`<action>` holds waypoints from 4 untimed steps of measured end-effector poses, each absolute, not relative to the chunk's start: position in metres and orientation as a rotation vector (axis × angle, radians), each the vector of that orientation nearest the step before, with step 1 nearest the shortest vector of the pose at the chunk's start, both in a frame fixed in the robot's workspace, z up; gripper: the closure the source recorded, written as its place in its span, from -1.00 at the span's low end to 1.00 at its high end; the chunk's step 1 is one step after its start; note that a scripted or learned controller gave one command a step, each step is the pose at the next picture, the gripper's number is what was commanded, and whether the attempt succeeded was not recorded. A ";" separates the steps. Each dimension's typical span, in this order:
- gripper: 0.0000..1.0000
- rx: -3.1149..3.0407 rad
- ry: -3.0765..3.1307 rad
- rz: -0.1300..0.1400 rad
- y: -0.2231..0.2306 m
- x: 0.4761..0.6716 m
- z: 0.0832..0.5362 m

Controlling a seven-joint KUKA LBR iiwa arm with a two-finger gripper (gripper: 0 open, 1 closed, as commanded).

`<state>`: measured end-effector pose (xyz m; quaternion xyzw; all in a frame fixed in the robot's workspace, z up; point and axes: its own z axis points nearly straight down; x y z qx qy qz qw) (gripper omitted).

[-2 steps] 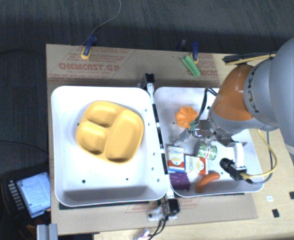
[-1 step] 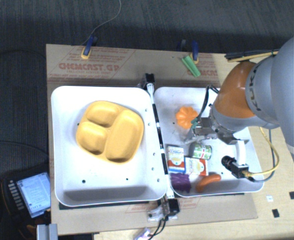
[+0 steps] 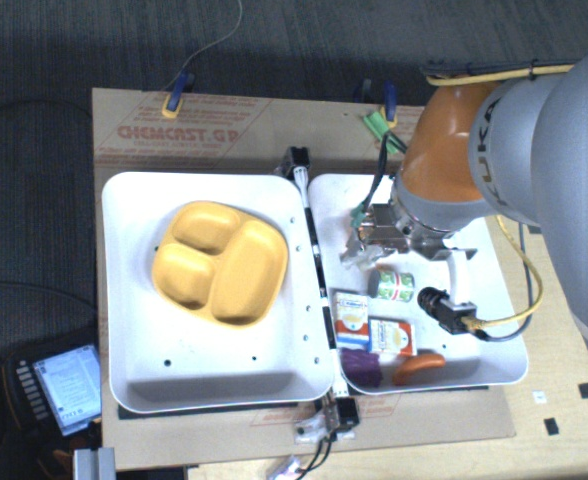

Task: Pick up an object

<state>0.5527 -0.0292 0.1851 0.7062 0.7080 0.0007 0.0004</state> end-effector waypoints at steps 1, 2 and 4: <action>-1.00 2.220 2.223 0.000 -0.030 0.552 0.184; -1.00 2.224 2.220 -0.004 -0.096 0.520 0.129; -1.00 2.222 2.221 -0.001 -0.095 0.521 0.139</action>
